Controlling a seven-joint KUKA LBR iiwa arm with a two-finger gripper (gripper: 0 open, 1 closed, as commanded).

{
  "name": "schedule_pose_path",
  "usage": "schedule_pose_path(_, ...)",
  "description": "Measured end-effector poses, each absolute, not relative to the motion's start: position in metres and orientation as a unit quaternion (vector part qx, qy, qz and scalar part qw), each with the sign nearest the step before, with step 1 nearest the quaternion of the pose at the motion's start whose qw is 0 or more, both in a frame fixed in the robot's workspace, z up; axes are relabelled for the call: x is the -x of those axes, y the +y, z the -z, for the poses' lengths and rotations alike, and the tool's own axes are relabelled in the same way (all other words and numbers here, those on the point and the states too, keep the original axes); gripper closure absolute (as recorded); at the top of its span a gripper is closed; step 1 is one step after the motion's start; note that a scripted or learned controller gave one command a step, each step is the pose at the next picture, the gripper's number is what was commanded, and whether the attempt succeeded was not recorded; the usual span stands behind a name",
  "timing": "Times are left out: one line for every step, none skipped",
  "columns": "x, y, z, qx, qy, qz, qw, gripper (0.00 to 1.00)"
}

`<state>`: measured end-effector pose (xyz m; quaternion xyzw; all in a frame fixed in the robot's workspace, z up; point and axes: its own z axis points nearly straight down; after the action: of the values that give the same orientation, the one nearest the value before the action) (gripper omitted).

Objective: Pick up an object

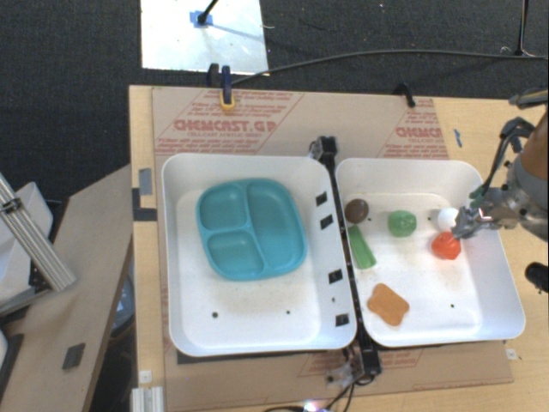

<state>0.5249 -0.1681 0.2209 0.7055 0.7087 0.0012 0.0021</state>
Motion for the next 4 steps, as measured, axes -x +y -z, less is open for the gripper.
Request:
schedule_pose_path(-0.531, -0.110, -0.214, -0.704, 0.710, -0.0012, 0.001, 1.00)
schedule_pose_path(-0.542, -0.053, -0.223, -0.704, 0.711, -0.0013, 0.000, 1.00)
schedule_pose_path(-0.552, -0.001, -0.218, -0.704, 0.710, -0.0010, 0.001, 1.00)
schedule_pose_path(-0.558, 0.057, -0.213, -0.704, 0.710, -0.0011, 0.000, 1.00)
